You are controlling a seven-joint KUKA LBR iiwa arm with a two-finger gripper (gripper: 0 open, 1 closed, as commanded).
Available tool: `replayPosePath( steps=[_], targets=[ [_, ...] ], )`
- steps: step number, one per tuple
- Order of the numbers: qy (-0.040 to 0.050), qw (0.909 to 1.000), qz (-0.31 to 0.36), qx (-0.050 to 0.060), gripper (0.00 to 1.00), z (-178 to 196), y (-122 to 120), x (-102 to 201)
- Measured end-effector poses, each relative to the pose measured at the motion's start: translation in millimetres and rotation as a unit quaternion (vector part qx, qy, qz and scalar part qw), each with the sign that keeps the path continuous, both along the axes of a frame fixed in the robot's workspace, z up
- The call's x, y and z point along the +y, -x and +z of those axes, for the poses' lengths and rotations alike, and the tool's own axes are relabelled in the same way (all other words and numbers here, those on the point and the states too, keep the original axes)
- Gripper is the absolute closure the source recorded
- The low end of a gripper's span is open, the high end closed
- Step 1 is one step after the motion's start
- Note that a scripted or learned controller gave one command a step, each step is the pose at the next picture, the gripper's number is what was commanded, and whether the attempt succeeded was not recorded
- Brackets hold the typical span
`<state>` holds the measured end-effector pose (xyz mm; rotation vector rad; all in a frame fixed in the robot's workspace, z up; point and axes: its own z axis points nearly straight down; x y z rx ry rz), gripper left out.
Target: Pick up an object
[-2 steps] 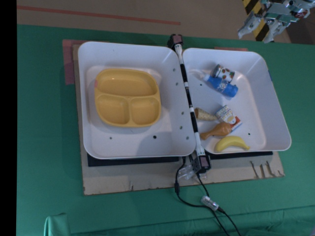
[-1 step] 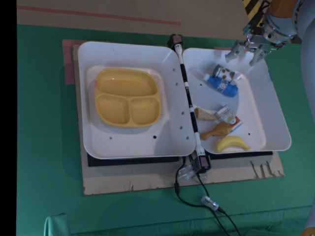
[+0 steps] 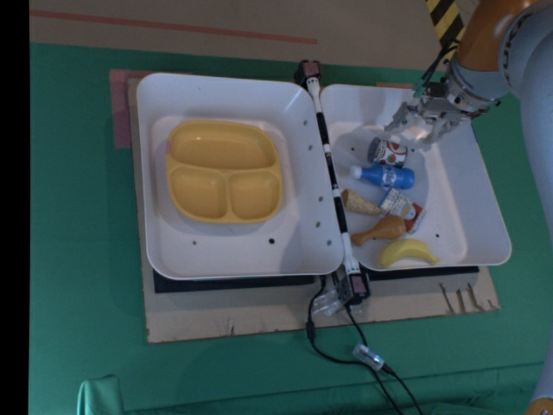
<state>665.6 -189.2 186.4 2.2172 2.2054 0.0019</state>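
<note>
The right bin [image 3: 471,193] holds several toy items: a white can with red print [image 3: 388,150], a blue bottle [image 3: 384,175], an ice-cream cone [image 3: 359,202], a small red and yellow packet [image 3: 403,207], a chicken drumstick [image 3: 381,230] and a banana [image 3: 407,251]. My gripper [image 3: 420,133] hangs over the upper middle of that bin, just up and right of the white can. Its fingers [image 3: 398,124] are spread open with nothing between them.
The left bin [image 3: 164,249] carries a yellow divided plate [image 3: 225,170]. A black hinge strip [image 3: 331,180] runs between the two bins. Cables [image 3: 346,335] trail off the bench's front edge. A yellow-black hazard stripe [image 3: 439,3] marks the floor behind the arm.
</note>
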Motion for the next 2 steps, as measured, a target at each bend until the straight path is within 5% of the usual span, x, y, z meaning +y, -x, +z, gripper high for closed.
replayPosePath(
  steps=[1,2],
  targets=[
    [0.0045,0.9999,-0.003,-0.009,1.0,19.3,-3.3,-3.4],
    [0.0044,1.0,-0.003,-0.008,0.0,19.2,-3.2,-3.4]
  ],
)
